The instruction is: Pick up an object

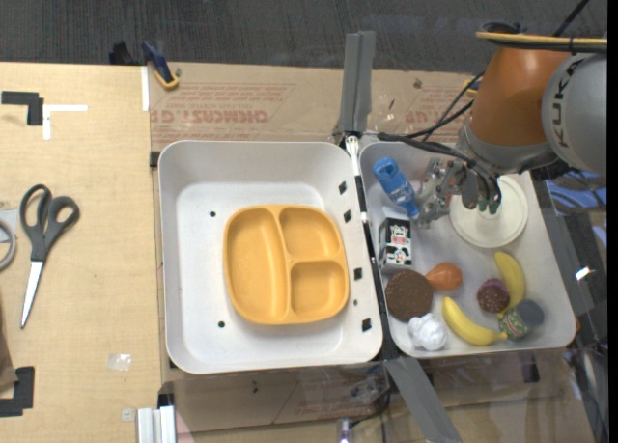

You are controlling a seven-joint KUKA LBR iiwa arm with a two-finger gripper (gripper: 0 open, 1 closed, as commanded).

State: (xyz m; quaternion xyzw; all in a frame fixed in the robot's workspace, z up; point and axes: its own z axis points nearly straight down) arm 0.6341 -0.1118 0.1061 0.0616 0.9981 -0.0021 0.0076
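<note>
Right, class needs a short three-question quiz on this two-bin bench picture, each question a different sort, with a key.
1. True or false: the yellow divided tray lies in the left bin.
2. Multiple choice: what lies closest to the brown round disc? A) scissors B) orange object C) blue bottle
3. Fill in: the gripper hangs over the ____ bin, beside the white plate.

Key:
1. True.
2. B: the orange object sits just right of the disc; the scissors lie on the bench, and the blue bottle lies further up the right bin.
3. Right.
</note>
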